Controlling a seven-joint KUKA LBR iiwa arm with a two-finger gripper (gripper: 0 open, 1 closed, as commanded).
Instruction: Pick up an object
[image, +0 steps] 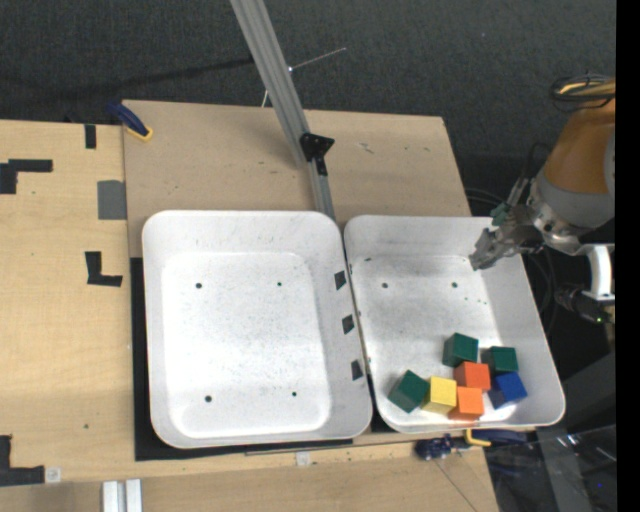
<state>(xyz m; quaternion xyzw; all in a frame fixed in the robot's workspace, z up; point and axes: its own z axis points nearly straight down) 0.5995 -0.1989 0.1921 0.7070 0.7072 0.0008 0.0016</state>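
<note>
Gripper (484, 256) sits over the right bin's (420, 235) far right edge, can't tell how it's set. Blocks (461, 377) are clustered well below it toward the near corner, nowhere near touching. Left bin (160, 300) sits way off left.

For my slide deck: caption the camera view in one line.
Tool above the right bin's far corner, apart from the blocks clustered at its near corner.

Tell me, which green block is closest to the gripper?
The green block at the top of the pile in the right bin. It lies nearer the gripper than the other two green ones, below-left and right.
</note>
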